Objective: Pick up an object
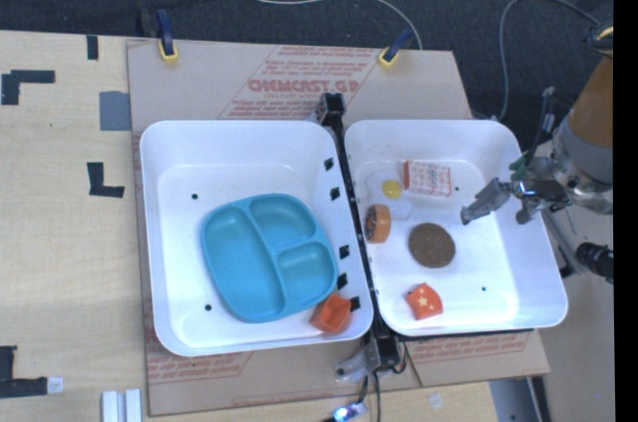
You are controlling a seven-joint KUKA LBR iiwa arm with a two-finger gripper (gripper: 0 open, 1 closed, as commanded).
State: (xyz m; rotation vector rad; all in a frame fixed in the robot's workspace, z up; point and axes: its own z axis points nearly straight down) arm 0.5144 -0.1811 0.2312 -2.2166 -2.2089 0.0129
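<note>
Camera view: claw (490,202) hangs over the right side of the right bin (538,260), fingers spread wide, nothing between them. Nearest candidate is the brown round disc (433,245), lying flat on the bin floor just left of and below the claw, apart from its neighbours. It looks like a toy cookie or patty: probably light and stiff, low profile, so the fingers need to go right down to the floor and pinch across the diameter; a shallow descent likely skates over the top. Alternatives in the same bin: red-orange chunk (425,301) near the front wall, blocky, probably the easiest to pinch across its sides; small bun-like piece (378,222) hard against the divider, poor finger clearance on that side; flat red-and-white packet (429,178) toward the back, thin, probably flexible and slippery, bad for a two-finger pinch; small yellow piece (392,191) beside it, too small to judge. Left bin (169,211) holds a blue divided tray (267,255) and an orange piece (332,313) at its front corner, well away from the claw. I'd go for the disc or the red-orange chunk.
</note>
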